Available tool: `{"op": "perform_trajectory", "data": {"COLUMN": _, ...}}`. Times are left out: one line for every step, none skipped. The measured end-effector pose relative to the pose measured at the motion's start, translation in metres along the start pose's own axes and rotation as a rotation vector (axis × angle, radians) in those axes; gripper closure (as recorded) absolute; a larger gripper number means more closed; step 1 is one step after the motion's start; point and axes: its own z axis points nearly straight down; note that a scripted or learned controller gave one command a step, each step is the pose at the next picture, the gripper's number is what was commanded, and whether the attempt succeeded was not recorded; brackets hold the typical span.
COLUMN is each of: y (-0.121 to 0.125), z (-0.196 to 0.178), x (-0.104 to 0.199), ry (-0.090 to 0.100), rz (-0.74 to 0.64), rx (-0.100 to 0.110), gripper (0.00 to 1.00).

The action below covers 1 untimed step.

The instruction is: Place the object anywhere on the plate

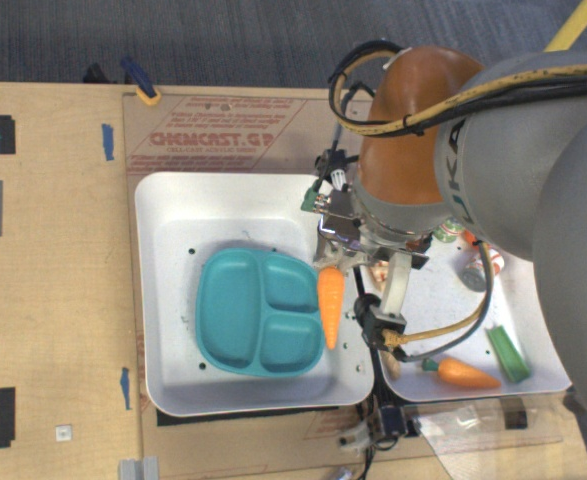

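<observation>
Arm (pixel 423 168) reaching from right over bin seam | end effector (pixel 335 268) grip state unclear | carrot (pixel 330 306) beside plate (pixel 258 310)

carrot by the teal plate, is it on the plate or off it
Partly on: the carrot lies along the right rim of the teal plate, overlapping its edge, tip toward the lower corner, in the left bin.

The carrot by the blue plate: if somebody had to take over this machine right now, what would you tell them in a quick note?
Gripper: low over the left bin, just above the carrot's top; whether its fingers are open or shut cannot be made out.
Carrot: upright along the right edge of the teal plate, at the rim or just beside it; hard to tell which.
Right bin: holds a second carrot, a green piece and other small items.
Done: carrot brought to the plate's edge.
Left: confirm it rests on the plate, then clear the arm.
</observation>
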Motion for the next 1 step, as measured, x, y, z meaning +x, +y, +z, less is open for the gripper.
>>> {"op": "perform_trajectory", "data": {"y": 0.0002, "z": 0.0026, "x": -0.0041, "ry": -0.007, "rz": 0.006, "rx": 0.005, "gripper": 0.0}}
